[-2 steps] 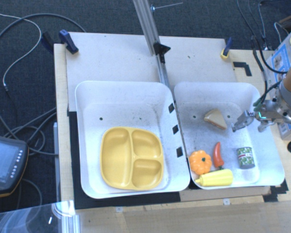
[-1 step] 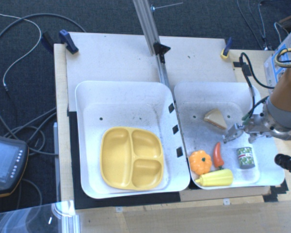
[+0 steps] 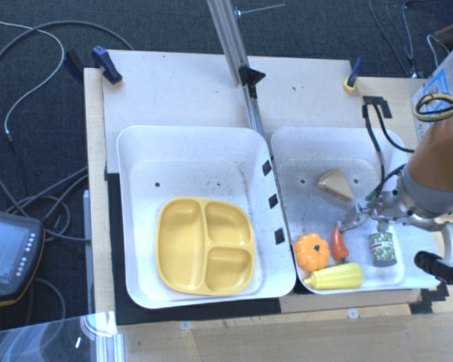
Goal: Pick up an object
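Nothing lifted yet. Metal two-finger gripper low in right white bin, just above slim red pepper near front edge; finger spread impossible to tell.

Arm enters from right edge of bench, wrist low over right bin's right half. Gripper points left, fingers spread apart.

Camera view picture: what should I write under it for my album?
Robot gripper hovers in the right bin near a pumpkin, corn and can; a yellow tray sits in the left bin.
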`<state>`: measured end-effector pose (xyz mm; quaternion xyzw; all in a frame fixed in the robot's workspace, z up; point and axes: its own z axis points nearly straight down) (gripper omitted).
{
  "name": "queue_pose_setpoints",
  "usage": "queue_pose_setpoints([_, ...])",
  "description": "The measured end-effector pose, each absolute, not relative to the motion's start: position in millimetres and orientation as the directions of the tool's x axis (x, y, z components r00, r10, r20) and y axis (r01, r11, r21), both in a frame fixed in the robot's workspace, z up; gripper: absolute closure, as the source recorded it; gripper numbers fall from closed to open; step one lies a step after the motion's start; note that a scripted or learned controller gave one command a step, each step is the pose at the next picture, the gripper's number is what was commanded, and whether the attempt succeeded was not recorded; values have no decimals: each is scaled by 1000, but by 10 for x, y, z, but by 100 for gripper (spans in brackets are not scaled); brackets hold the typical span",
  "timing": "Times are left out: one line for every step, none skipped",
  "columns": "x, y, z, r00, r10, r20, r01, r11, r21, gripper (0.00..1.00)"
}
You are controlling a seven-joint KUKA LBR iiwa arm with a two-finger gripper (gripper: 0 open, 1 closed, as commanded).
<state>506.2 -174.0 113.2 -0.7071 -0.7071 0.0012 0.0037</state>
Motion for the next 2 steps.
queue_pose_setpoints([5068,-1733,921,-1,1000,2,1000,1,-2,0])
queue_pose_setpoints([5072,-1732,1035,-1,1000,2,1000,1,0,100])
